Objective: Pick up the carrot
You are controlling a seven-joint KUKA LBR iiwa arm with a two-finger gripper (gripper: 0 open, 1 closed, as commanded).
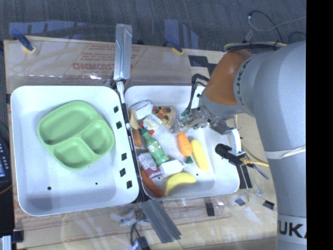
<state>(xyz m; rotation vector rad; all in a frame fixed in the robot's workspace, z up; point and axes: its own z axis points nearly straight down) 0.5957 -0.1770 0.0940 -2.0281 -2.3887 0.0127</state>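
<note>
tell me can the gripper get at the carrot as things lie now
Probably yes. The gripper sits just above the carrot in the right bin, and the carrot's top is uncovered. The corn lies tight along its right side, which may crowd a finger.

Bench [62, 61] w/ two white bins [31, 191]

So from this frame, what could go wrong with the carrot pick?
1. The carrot lies right against the yellow corn cob, so closing fingers may catch the cob too or push the carrot aside.
2. The gripper hangs just above the carrot's upper end, near the pizza slice and other toys; a slightly off descent could land on those.
3. The right bin is crowded, with the green bottle and banana close by, so a nudge may shift the target.
</note>
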